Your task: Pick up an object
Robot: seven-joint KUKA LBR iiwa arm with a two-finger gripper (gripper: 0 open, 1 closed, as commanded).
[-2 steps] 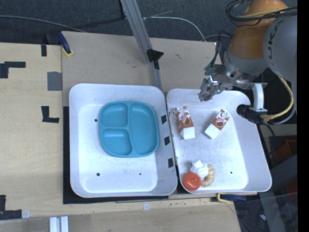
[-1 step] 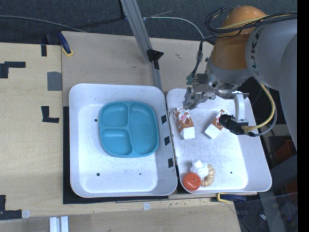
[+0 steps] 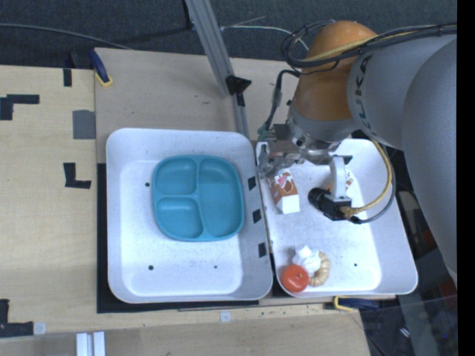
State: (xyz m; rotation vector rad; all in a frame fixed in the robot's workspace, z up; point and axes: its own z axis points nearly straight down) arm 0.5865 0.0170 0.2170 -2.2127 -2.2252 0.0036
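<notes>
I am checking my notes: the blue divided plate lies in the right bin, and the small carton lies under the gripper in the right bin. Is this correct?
Not quite. In the camera view, the blue divided plate lies in the left bin, not the right one. The small carton is indeed in the right bin, under the gripper.

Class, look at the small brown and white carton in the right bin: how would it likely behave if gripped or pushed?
The small brown and white carton looks boxy with flat faces, so it should probably slide, not roll. It seems small and likely light. It lies near the right bin's left wall, so a push might jam it there.
</notes>
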